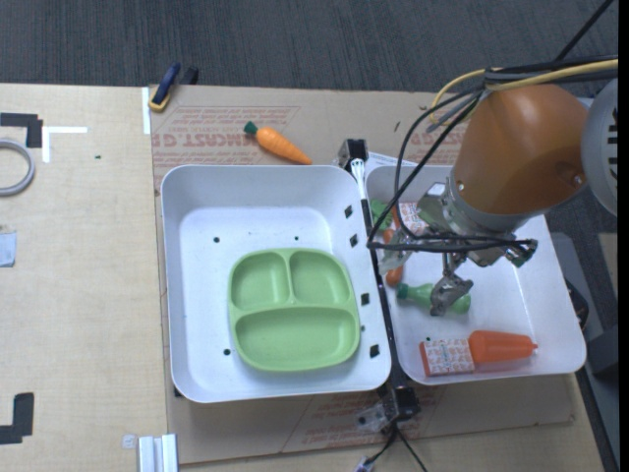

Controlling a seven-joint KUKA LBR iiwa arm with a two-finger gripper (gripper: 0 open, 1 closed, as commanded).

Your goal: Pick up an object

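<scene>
orange-banded arm [516, 150] looms largest in the camera view, closest to the lens, reaching in over the right bin [550, 264]. below it the gripper [450, 293] hangs low in that bin, its tip just over or touching a green bottle [432, 298] lying on its side; whether its fingers are apart or together i cannot tell, since the wrist and cables hide them. near the front wall lie an orange cone-shaped piece [501, 345] and a small printed box [448, 357], touching each other. a small orange item [394, 276] sits by the divider. the left bin [197, 205] holds a green divided plate [293, 308], and a toy carrot [278, 143] lies outside on the surface [79, 293]. the risk, as i judge it, is the bottle rolling or skidding away if the gripper closes off-centre on its rounded body, or pinching nothing if it sits too high; the cables may also snag.
</scene>
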